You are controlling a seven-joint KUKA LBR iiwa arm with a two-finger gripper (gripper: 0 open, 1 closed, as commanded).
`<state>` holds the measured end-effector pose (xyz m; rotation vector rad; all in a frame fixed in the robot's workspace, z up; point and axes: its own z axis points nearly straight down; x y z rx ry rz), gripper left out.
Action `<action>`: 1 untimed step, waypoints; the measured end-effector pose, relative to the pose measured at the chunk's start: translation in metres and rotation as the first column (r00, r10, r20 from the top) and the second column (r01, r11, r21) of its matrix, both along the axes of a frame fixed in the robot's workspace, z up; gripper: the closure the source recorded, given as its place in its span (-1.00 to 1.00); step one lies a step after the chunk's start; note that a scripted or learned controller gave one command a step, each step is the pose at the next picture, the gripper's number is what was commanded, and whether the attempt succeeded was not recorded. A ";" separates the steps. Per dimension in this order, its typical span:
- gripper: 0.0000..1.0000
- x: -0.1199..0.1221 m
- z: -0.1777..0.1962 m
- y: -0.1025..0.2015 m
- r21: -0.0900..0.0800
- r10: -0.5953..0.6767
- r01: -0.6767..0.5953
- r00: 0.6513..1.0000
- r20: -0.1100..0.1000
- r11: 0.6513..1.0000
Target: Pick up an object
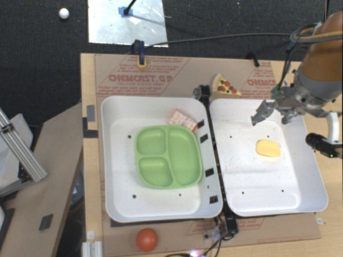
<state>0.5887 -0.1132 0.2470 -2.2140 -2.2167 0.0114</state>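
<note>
Camera view: "CHEMCAST GP" is printed in red on the brown cardboard sheet (pixel 161 71) under both bins. A small yellow oval soft object (pixel 268 148) lies in the right white bin (pixel 300 197), its long axis running left to right. The grey two-finger gripper (pixel 272 113) is seen above the far part of this bin, fingers spread, grasping nothing.
</note>
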 end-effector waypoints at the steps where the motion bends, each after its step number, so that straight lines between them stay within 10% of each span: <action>1: -1.00 0.002 0.007 0.000 -0.001 0.002 -0.002 1.000 0.012 1.000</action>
